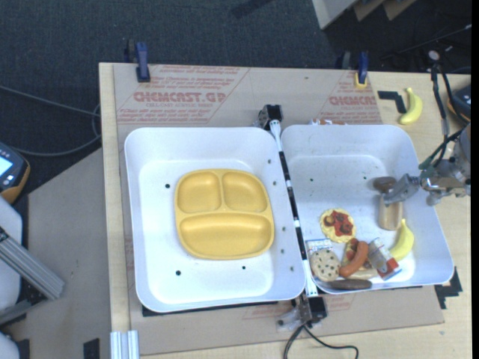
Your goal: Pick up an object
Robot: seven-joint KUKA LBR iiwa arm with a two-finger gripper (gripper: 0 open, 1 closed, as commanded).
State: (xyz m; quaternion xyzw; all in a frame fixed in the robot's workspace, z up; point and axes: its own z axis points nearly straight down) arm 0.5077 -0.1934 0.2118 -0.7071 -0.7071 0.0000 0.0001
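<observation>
0 objects lifted: gripper (386, 188) at 3 o'clock in right bin (352, 144), open or closed unclear; banana (403, 240), hotdog (355, 255), cookie (325, 264) lie at 5 o'clock.

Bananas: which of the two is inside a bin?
The banana in the right bin, beside the gripper. The other banana lies on the bench outside, past the bin's far corner.

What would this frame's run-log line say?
gripper: over right bin, fingers unclear | held: nothing seen | banana, pizza, cookie: in right bin | yellow tray: left bin
</observation>
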